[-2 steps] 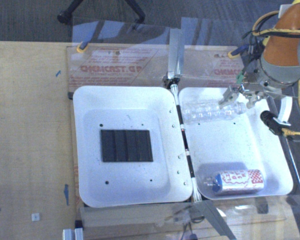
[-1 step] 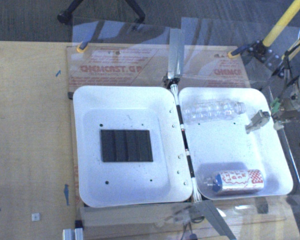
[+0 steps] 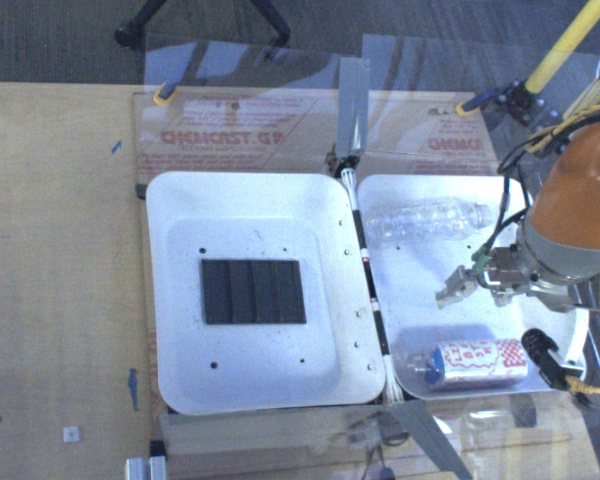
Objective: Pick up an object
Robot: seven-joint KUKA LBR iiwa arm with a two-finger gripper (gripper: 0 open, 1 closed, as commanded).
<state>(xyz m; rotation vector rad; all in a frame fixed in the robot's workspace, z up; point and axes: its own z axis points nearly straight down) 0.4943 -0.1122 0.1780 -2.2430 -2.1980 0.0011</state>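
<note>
clear plastic bottle (image 3: pixel 428 220) lies at the far end of the right bin (image 3: pixel 420 313), and the gripper (image 3: pixel 458 288) hangs just nearside of it, jaws spread and bare. slick, round walls (hard to pinch) could roll away; the red-patterned tube (image 3: pixel 475 360) lies nearer still.

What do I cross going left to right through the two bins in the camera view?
Left bin → dark ribbed pad → divider between the bins → right bin → red-and-white tube → gripper on the arm.
</note>
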